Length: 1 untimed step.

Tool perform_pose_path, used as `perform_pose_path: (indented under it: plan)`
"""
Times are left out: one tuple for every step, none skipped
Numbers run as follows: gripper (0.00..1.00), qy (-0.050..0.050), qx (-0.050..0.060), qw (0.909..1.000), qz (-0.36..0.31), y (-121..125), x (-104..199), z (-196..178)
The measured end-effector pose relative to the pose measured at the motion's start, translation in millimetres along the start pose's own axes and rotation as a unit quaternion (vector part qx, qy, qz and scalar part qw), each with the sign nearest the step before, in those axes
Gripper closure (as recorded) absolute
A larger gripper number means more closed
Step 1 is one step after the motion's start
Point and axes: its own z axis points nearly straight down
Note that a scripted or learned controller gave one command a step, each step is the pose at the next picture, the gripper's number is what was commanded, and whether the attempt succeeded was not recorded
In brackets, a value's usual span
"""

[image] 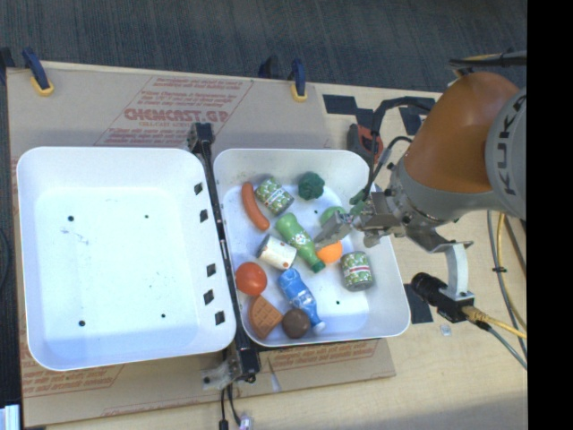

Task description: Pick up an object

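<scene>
My gripper [333, 229] sits low inside the right bin [387, 316], fingers [326, 234] slightly parted, nothing visibly between them; tips just above the orange piece [329, 253]. Landmark: green bottle [299, 241]. Relative to it: orange piece touching its lower right end, striped can [356, 270] further right, broccoli [311, 184] above, blue bottle [299, 297] below, sausage [254, 206] upper left.

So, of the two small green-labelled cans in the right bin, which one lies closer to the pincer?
The can near the bin's right wall, just below the pincer. The other can sits further left, beside the sausage.
</scene>
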Motion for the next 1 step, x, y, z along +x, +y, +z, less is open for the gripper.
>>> perform_pose_path:
  plan:
    - [0.0, -0.001, -0.002, 1.0, 0.0, 52.7, -39.2, 167.7]
